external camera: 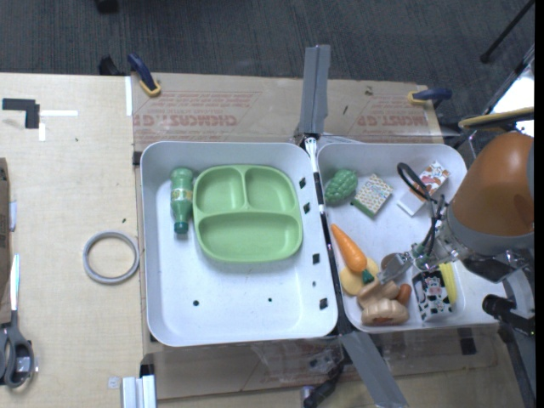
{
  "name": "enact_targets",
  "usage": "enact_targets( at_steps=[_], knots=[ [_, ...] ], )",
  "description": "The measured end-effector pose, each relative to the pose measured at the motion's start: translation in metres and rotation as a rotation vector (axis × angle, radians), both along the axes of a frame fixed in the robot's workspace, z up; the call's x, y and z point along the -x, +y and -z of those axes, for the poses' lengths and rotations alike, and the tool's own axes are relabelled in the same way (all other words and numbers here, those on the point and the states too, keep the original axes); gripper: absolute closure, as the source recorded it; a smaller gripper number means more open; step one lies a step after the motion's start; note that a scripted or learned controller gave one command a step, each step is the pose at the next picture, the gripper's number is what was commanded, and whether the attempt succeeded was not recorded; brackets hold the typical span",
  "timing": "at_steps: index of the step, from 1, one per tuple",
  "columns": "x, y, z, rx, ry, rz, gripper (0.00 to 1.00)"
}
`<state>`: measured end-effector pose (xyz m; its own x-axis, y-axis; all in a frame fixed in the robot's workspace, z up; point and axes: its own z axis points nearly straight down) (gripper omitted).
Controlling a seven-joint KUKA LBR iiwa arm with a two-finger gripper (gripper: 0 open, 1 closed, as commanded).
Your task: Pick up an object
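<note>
The right bin [387, 155] holds several toy items: an orange carrot [348, 246], a green leafy vegetable [341, 187], a pale speckled box [372, 195], a small printed carton [433, 177], brown bread pieces [384, 304], a yellow piece [353, 282] and a black-and-white carton [433, 296]. My gripper [396, 268] is low in this bin's front half, just above the bread pieces and right of the carrot's tip. The grey arm with its orange band [503, 185] reaches in from the right and hides the bin's right side.
The left bin [246, 313] carries a green divided plate [248, 212] and a green bottle [181, 199] lying beside it. A tape ring [111, 256] and scissors [17, 351] lie on the bench at the left. A black cable loop [411, 179] lies near the printed carton.
</note>
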<state>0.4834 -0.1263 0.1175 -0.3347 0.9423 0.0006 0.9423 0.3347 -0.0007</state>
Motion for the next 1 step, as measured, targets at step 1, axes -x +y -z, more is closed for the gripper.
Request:
enact_targets(
  at_steps=[1],
  knots=[
    [-0.0421, -0.0237, 0.0266, 0.0, 0.0, 0.058, 0.0]
  ],
)
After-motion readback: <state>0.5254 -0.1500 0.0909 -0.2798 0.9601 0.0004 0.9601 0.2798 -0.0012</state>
